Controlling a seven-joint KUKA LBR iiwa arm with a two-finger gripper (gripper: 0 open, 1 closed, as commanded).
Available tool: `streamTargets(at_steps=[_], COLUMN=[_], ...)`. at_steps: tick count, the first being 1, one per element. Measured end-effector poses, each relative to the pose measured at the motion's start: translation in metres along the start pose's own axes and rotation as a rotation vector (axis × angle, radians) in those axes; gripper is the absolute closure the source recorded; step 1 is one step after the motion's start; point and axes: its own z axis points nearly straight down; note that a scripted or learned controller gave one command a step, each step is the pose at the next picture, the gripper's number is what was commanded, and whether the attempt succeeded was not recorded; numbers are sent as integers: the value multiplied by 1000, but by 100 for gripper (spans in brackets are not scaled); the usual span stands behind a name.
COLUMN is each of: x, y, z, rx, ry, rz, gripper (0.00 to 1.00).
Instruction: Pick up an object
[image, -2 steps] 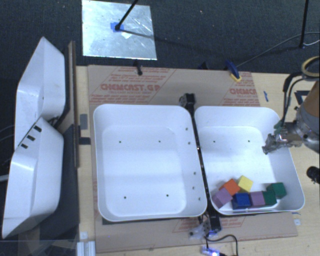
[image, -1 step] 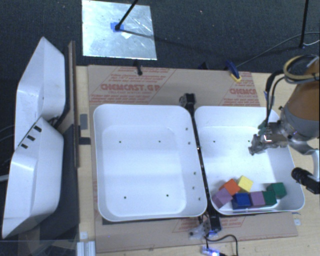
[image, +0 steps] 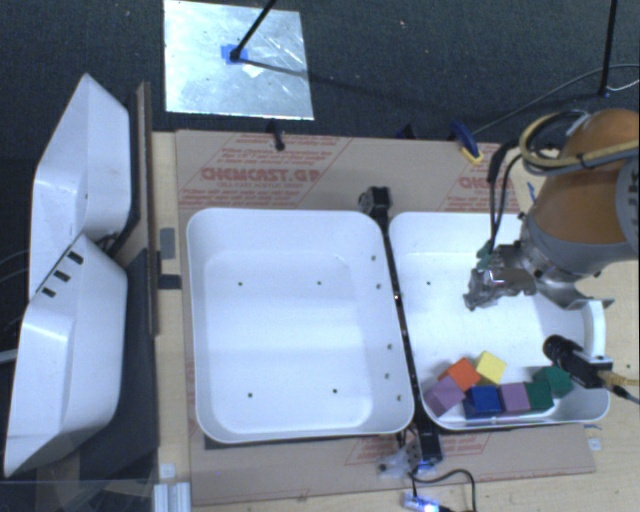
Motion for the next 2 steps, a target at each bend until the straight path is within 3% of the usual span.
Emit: streamTargets(at_steps=[2], x=[109], y=[-13], z=[-5], rx=[0], ry=[0], rz=[-1], gripper=[100])
